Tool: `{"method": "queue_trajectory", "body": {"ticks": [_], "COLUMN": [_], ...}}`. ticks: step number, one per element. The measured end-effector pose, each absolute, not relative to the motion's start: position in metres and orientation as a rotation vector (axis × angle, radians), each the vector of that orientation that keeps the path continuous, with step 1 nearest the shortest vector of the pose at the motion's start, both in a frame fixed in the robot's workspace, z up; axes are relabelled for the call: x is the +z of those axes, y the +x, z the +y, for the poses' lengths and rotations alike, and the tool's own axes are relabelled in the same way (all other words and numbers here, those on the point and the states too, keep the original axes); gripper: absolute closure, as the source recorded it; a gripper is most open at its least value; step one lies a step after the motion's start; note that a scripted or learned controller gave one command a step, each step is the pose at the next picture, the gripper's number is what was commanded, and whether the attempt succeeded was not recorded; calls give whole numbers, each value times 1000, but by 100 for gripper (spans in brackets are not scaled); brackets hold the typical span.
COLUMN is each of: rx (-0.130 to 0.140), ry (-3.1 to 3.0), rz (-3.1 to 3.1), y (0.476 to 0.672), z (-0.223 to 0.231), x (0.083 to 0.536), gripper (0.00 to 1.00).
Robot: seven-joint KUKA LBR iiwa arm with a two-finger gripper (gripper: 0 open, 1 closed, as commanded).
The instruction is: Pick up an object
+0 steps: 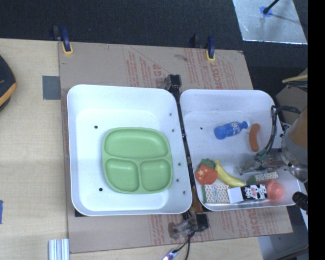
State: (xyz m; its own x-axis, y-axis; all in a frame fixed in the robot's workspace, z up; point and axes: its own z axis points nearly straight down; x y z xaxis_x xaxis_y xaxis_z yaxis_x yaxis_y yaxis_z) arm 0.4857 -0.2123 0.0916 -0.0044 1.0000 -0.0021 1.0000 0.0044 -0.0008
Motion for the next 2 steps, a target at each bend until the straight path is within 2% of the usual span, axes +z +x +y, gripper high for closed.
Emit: {"method": "queue_trajectory", "body": {"ticks": [1,2], "rx": [-2,-4], "ry": [2217,2214], "rz": [2228,2232], "y": [546,546], "z": [-212,-213], "x": [92,102], "gripper": [0,100]}}
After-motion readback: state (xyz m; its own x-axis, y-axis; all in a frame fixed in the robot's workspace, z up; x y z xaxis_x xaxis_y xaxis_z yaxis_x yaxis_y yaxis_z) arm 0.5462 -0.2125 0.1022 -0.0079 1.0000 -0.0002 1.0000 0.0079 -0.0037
